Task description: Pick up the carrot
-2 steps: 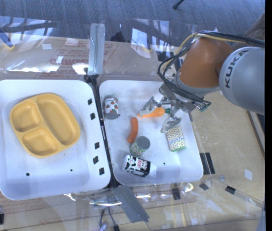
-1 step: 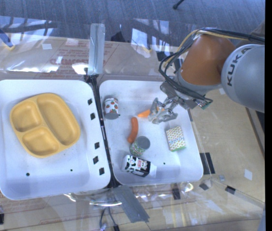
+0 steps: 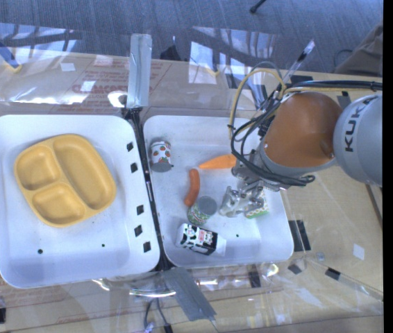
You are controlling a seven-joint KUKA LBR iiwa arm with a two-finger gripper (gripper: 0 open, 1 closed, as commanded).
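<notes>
Two white bins [image 3: 16,255] sit side by side; the gripper [image 3: 244,201] hangs in the right one, below the carrot [image 3: 217,162], finger state unclear.

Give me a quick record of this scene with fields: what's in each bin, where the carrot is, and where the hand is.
left bin: a yellow divided plate
right bin: carrot, sausage, small round toy, small can, black-and-white carton
carrot: lying flat near the middle of the right bin, partly under the arm's wrist
sausage: just below-left of the carrot
small round toy: near the right bin's left wall
small can: below the sausage
black-and-white carton: near the front edge
hand: low in the right bin, below-right of the carrot, not on it
</notes>
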